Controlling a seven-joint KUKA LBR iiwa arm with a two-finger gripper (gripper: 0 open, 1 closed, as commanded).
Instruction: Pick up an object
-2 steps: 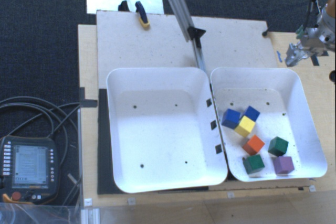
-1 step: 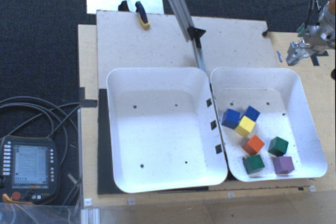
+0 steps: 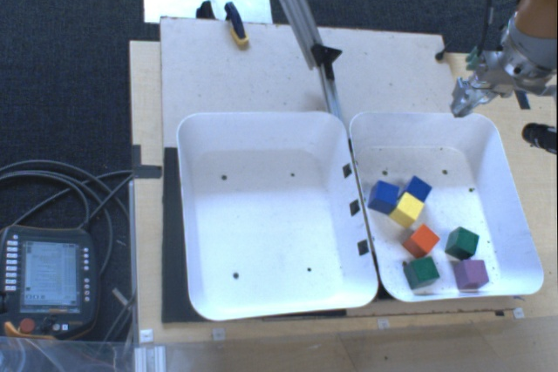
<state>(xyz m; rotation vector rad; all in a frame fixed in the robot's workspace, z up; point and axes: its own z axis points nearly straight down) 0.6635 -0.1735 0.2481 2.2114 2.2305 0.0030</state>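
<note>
You had the gripper (image 3: 462, 103) above the far right corner of the right bin (image 3: 506, 154); whether its fingers were released or clenched, you could not tell. Inside that bin lay six cubes: two blue cubes (image 3: 384, 196) touching a yellow cube (image 3: 407, 210), nearer you an orange cube (image 3: 422, 240), two green cubes (image 3: 462, 242) and a purple cube (image 3: 471, 273)

The arm (image 3: 534, 13) is cut off by the top and right edges. The pincer (image 3: 462, 100) is blurred. The pendant (image 3: 48, 279) and cables (image 3: 52, 183) run off the left edge.
</note>
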